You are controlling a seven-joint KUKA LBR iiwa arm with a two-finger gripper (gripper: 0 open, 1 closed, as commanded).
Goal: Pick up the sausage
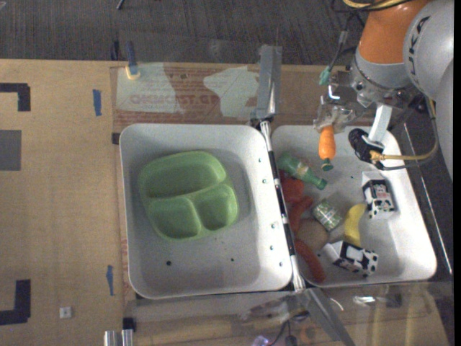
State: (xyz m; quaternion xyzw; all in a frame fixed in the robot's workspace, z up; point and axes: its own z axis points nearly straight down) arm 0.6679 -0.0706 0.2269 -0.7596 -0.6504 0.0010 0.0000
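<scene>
Gripper (333, 115) at upper right of frame, above the right bin's (421, 262) top edge, fingers closed on the upper end of an orange carrot (327, 144) hanging upright. Sausage (311, 261), reddish, at the right bin's lower left, beside the divider, well apart from the gripper. Green divided plate (189, 193) in the left bin (137, 265).

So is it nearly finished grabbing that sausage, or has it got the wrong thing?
Nothing looks done. The gripper hangs above the right white bin with a small orange carrot just under it. The red sausages lie in that bin by the divider; picking one up remains.
</scene>
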